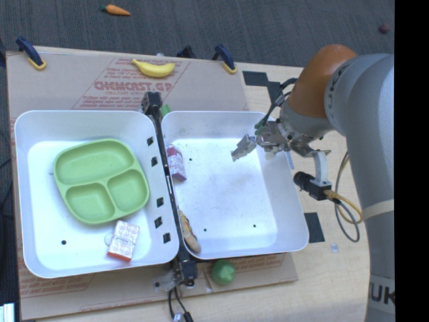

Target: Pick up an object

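Arm reaches in over the right bin [285, 230] far rim; end effector [242, 147] hung above open floor, finger state cannot be told.

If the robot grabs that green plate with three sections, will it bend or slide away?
The green divided plate looks like moulded plastic, so it is probably stiff and light. It lies flat on the smooth floor of the left bin, so a push would likely make it slide, not tip. Its low rim may be hard for the gripper to pinch.
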Controlling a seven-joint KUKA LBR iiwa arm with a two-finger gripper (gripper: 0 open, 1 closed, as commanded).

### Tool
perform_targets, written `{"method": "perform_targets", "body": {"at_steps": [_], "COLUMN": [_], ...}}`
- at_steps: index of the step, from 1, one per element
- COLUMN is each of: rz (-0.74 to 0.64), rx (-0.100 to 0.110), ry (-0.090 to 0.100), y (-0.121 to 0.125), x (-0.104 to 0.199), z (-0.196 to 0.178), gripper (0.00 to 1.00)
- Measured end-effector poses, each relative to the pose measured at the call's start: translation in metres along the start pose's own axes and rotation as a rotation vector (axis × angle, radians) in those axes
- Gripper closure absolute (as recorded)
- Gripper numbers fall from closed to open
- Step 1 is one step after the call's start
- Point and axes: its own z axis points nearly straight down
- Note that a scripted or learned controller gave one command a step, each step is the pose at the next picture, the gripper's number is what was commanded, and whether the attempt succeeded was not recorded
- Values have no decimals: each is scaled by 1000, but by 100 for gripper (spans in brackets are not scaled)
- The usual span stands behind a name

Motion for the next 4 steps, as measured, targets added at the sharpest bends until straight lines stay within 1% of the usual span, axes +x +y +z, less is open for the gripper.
{"method": "perform_targets", "body": {"at_steps": [1, 2, 3, 4], "rz": [-1, 1, 1, 0], "rx": [1, -3, 0, -3], "ry": [1, 2, 0, 2], "y": [-96, 0, -131, -30], "x": [0, 13, 0, 1], "z": [48, 47, 48, 47], "gripper": [0, 0, 0, 0]}}
